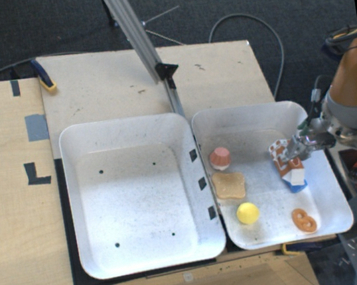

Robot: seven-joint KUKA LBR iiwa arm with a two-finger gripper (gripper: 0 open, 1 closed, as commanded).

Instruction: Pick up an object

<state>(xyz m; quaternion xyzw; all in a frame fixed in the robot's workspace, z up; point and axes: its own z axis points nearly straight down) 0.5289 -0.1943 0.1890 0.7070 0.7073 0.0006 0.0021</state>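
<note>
Five small things lie in the right bin (255,116): a pink, cupcake-like piece (220,158) near its left wall, a tan slice of toast (230,185) flat just below it, and a yellow ball (247,213) below the toast. On the bin's right side a red, white and blue carton (290,168) lies tilted, and an orange pretzel (304,220) rests flat near the front right corner

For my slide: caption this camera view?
Gripper reaches the carton in the right bin, among toy foods.
</note>
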